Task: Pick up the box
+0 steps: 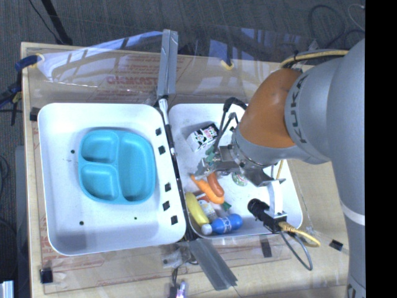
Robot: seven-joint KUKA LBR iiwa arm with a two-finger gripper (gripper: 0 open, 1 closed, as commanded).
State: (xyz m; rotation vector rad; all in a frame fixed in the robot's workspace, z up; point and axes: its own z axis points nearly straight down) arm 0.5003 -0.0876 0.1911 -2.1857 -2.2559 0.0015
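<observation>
Hovering over right bin, arm close beside box.

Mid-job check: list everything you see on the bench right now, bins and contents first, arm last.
left bin: one, white, left half of the bench
right bin: one, white, right beside it
divided tray: one, light blue, middle of the left bin
box: one, white with black print, upper part of the right bin
orange item: one or two, orange, centre of the right bin
yellow item: one, yellow, lower left of the right bin
blue item: one, blue, bottom edge of the right bin
arm: one, grey with orange band, from the right
gripper: one, just below the box
</observation>
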